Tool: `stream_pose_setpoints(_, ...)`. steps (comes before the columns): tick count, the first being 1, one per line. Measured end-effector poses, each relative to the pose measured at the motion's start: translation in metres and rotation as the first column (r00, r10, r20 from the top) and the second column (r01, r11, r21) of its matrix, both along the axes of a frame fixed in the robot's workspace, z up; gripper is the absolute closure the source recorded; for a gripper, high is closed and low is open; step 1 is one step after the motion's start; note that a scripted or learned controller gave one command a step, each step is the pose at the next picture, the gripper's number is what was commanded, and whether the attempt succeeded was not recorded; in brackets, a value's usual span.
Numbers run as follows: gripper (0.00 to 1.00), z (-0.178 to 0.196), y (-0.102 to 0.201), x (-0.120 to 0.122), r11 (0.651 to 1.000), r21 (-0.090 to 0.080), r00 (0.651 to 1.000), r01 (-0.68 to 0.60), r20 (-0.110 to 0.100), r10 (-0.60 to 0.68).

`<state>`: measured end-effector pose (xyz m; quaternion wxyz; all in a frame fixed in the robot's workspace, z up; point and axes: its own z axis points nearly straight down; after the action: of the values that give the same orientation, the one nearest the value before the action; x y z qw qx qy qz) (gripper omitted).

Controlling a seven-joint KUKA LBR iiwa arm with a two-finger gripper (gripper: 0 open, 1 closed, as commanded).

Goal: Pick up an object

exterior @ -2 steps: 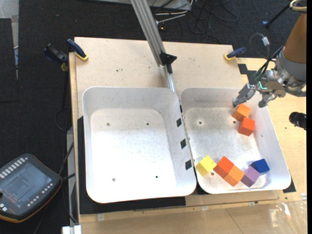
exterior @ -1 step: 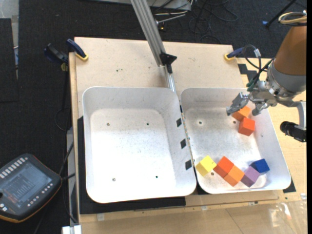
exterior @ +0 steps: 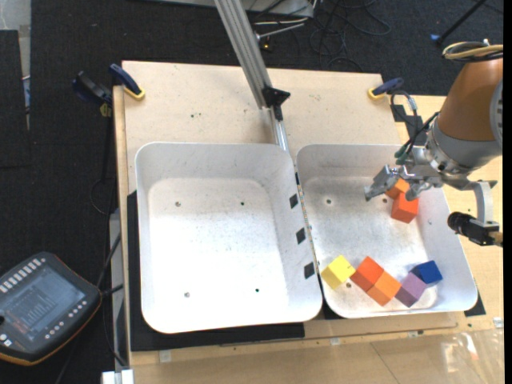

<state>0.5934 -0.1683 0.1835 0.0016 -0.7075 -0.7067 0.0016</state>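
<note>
An orange-red block (exterior: pixel 405 207) lies in the upper right part of the right bin (exterior: pixel 344 186). My gripper (exterior: pixel 395 190) hangs right over the block's far top edge. Its two grey fingers are spread wider than the block, one to the left (exterior: pixel 375 191) and one to the right (exterior: pixel 417 187), so it is open. The block looks to rest on the bin floor, not clamped. At the bin's front edge sit a yellow cube (exterior: pixel 338 270), a red-orange cube (exterior: pixel 369 272), an orange block (exterior: pixel 385 287), a purple block (exterior: pixel 410 289) and a blue block (exterior: pixel 429 273).
The left bin (exterior: pixel 160 214) lies beside the right one, with a raised divider edge (exterior: pixel 298 214) between them. A slanted metal pole (exterior: pixel 244 42) ends above the bins' back edge. Clamps (exterior: pixel 126 82) (exterior: pixel 386 88) hold the board corners. A teach pendant (exterior: pixel 40 306) lies at the lower left.
</note>
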Motion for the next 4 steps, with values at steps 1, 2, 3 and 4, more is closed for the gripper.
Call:
stream_pose_setpoints(1, 0.00, -0.056, 0.002, 0.009, 1.000, 0.001, 1.000, -0.003, 0.000, 0.003)
stream_pose_setpoints(2, 1.00, -0.041, 0.002, 0.011, 1.000, -0.001, 1.000, -0.001, 0.007, 0.001)
stream_pose_setpoints(3, 1.00, 0.021, -0.003, 0.008, 1.000, -0.003, 1.000, -0.001, 0.012, 0.001)
stream_pose_setpoints(4, 1.00, 0.036, -0.003, 0.009, 1.000, -0.001, 1.000, -0.003, 0.008, 0.003)
